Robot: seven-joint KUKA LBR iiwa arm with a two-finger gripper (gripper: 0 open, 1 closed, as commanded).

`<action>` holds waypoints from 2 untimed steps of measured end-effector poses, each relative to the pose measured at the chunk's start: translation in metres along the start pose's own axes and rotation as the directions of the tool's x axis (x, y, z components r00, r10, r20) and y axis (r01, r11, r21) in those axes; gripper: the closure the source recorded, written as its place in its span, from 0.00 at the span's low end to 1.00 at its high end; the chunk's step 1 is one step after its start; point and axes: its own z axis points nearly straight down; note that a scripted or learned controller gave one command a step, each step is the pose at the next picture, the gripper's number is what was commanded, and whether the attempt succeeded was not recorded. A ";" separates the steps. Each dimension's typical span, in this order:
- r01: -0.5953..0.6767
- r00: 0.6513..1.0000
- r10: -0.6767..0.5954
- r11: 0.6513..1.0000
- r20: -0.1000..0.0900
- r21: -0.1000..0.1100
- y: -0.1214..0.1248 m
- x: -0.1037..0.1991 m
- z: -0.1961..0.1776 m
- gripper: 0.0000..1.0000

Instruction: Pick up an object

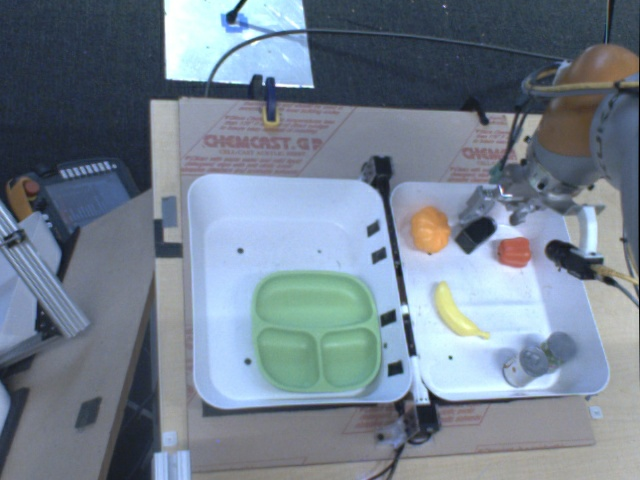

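The black block (475, 233) lies in the right bin (590, 368), just right of the orange fruit (431, 230). The gripper (487, 205) hovers above it, fingers spread and empty; it should descend straight, straddling the block before closing.

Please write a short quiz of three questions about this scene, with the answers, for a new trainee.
1. True or false: the green tray lies in the left bin.
2. Which thing lies nearest the tool?
A. the banana
B. the black block
C. the grey can
3. Fill in: the orange fruit lies against the ____ wall of the right bin, as the camera sees it.

Key
1. True.
2. B; it lies just below the tool, between the orange fruit and the red pepper.
3. Left.
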 end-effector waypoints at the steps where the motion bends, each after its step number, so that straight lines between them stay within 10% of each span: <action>1: 0.001 1.000 -0.001 1.000 0.000 0.000 0.000 0.001 0.052 0.00; 2: 0.002 1.000 -0.002 1.000 -0.001 0.001 0.001 0.000 0.038 1.00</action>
